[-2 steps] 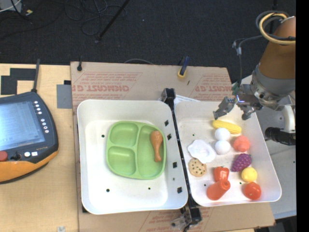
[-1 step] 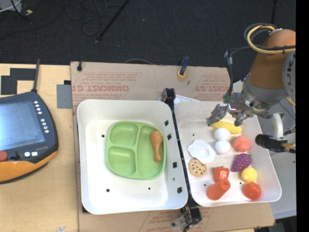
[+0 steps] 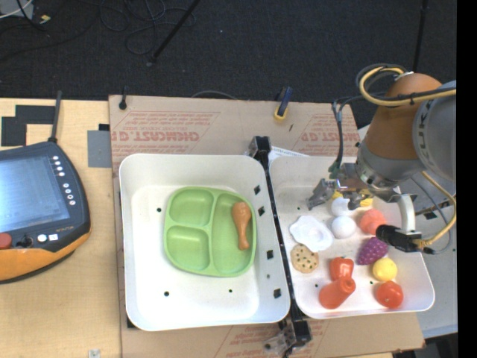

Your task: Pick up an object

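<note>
Right bin (image 3: 425,293), front: red pepper (image 3: 389,294), orange piece (image 3: 337,291), lemon (image 3: 384,268). Behind them: cookie (image 3: 303,258), grapes (image 3: 372,250), fried egg (image 3: 311,232), white ball (image 3: 343,226). Left bin (image 3: 141,274): green tray (image 3: 186,237), drumstick (image 3: 242,224) in its right section. My hand (image 3: 339,192) hangs low over the right bin's back, just behind the ball; can't tell its opening, nothing seen in it. Pendant (image 3: 33,203) sits on the surface far left.
</note>
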`<control>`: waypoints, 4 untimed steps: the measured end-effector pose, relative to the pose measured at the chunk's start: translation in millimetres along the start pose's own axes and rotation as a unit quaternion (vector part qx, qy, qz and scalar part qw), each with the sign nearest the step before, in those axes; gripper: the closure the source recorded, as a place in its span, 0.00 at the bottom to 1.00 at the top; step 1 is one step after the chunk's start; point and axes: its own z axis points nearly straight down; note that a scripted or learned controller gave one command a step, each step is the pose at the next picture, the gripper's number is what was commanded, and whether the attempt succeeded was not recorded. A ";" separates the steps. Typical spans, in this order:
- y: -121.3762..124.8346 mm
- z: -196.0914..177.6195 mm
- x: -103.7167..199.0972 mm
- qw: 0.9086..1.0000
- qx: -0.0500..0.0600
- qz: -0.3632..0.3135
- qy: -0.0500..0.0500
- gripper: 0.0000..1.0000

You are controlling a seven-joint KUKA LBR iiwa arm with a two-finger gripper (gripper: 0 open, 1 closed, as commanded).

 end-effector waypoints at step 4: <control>-7.3 -66.5 -5.1 1.000 -0.006 0.004 -0.001 1.00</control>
